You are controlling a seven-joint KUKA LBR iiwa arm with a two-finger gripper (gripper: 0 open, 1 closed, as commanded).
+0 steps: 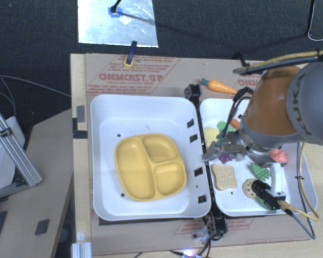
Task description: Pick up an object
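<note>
Hanging low over the right bin (307, 190), the tool (222, 153) seems just above the toast (224, 177); I cannot tell its grip.

Bench under me: brown board (151, 71) with red lettering.
On it, left: white bin (99, 160).
On it, right: second white bin (211, 109), touching the first.
Behind the bins: toy carrot (219, 86); blue-and-yellow clip (130, 54).
</note>
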